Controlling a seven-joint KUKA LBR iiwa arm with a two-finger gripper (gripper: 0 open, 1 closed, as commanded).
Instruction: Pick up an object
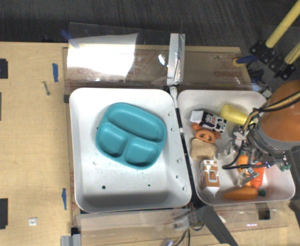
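While arm reaches in from right, pincer (245, 160) hangs low in right bin (285, 191), amid cables; cannot tell its state. Nearest objects: orange carrot (240, 193) just below, bread slice (203, 149) to left, yellow piece (234, 114) above. Step judged: descent toward grasp. Next move calls for closing on one item, then lifting clear. Teal tray (131, 134) sits in left bin (83, 137).

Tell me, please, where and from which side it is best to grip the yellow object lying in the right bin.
The yellow object looks like a short cylinder lying on its side at the far end of the right bin, its axis running left to right. Probably best: descend from above and close the jaws across its narrow middle. The black-and-white item at its left end leaves little room there.
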